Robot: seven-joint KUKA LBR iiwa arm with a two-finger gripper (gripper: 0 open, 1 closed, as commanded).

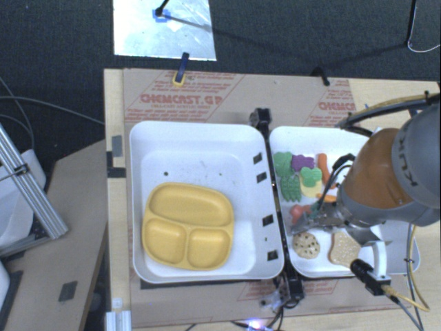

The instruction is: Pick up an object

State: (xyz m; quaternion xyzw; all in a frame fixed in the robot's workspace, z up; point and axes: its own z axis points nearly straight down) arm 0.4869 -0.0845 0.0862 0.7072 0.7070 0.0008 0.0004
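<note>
My claw, grip state hidden, hangs low in the right bin; the cookie lies just nearer.

We see two white bins: the left bin looks like smooth, slightly glossy plastic. At its six o'clock sits a yellow tray, matt plastic. Under both lies brown printed cardboard, and at twelve o'clock a shiny metal sheet on dark, rough carpet.
</note>
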